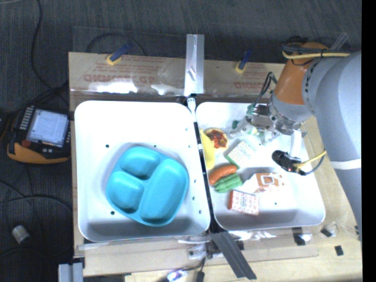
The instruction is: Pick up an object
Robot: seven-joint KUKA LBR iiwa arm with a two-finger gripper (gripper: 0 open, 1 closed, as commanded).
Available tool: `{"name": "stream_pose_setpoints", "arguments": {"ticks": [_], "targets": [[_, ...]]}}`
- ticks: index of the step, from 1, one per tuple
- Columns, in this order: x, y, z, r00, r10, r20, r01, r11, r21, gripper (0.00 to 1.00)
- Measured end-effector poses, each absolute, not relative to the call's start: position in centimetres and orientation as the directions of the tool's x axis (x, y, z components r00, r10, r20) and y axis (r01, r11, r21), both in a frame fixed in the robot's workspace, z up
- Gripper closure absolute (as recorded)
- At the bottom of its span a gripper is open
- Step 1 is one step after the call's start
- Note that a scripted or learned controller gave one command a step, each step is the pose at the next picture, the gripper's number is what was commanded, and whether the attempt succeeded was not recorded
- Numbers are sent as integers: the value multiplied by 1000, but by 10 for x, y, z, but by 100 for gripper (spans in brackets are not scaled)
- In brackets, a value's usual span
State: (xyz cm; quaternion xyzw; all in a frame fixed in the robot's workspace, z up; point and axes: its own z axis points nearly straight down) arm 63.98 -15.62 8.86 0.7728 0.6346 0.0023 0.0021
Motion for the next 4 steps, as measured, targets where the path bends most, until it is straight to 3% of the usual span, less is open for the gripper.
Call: {"name": "stream_pose_setpoints", "arguments": {"ticks": [1,2,3,4], "targets": [[645,-178,88,596,803,3,803,-596,2,0],[585,-206,207,339,941,-5,941,-339,-1,0],[645,-168,92,411,912,-5,912,-411,0,0],[659,-166,88,214,977,-4,977,-214,-8,0]]}}
